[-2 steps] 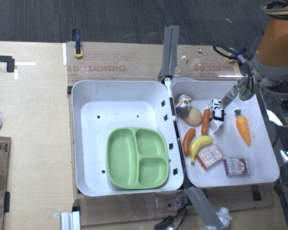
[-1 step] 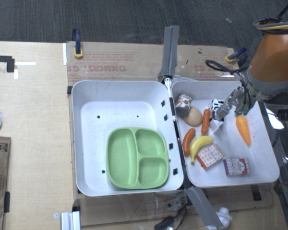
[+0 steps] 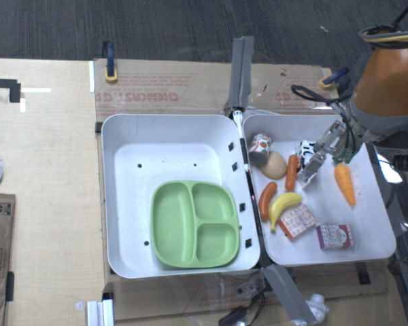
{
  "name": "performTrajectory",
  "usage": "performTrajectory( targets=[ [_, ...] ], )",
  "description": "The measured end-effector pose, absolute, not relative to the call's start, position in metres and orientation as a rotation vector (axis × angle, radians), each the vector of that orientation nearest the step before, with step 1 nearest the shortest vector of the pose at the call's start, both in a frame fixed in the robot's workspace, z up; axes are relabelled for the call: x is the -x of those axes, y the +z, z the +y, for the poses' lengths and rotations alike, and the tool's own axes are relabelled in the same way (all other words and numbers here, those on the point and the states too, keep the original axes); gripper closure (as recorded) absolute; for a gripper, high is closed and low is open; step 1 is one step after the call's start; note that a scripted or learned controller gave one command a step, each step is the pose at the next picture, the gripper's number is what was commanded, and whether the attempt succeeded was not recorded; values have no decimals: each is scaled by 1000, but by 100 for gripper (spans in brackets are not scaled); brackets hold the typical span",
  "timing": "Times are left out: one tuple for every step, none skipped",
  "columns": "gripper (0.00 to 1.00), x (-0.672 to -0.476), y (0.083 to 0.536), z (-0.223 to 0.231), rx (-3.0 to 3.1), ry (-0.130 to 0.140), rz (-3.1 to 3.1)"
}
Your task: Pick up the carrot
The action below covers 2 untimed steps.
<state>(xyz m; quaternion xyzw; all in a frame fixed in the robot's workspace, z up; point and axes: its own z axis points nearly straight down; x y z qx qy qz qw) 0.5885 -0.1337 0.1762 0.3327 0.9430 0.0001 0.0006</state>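
**Carrot lying just beside the pincer in the right bin**

Nearest the camera, one green divided plate [image 3: 194, 224] is sitting in the left bin [image 3: 115, 182]. In the right bin [image 3: 367, 250], two small packets are lying along the near side, with one banana [image 3: 283, 206] and two reddish sausage-like pieces just beyond. Farther back, the one carrot [image 3: 344, 183] is lying on the bin floor, its long axis running near to far and tilting slightly, thick end away. The pincer [image 3: 311, 170] is hanging just to the carrot's left, seemingly not touching it, holding nothing; its fingers look narrowly parted, though blur is making this uncertain. One potato and one cup are resting at the far-left corner.
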Motion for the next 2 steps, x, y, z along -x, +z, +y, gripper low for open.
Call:
performTrajectory(
  targets=[
    [0, -591, 93, -212, -684, 0, 3063],
    [0, -576, 94, -212, -1379, 17, 2822]
  ],
)
